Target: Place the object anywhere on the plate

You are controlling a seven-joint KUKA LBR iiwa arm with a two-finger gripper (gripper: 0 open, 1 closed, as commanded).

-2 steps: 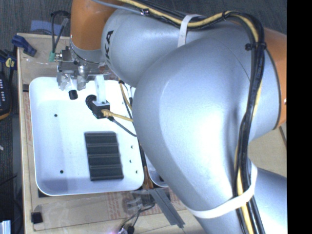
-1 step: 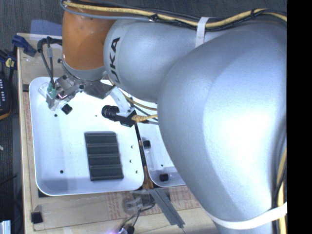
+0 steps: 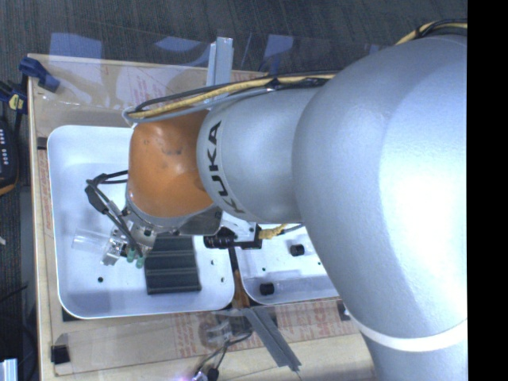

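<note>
The arm's down low in the left bin (image 3: pixel 59 213), gripper (image 3: pixel 127 248) near its front edge beside a dark ribbed block (image 3: pixel 172 265), grip impossible to read, looks like pickup, then a lift

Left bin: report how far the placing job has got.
Done: nothing that can be confirmed; the grey arm covers much of both bins, and no item can be seen resting on a plate. In hand: the tool sits low over the left bin, beside a faint clear item; no hold on anything is visible. Left: getting a confirmed grasp, then carrying and setting the item down.
</note>
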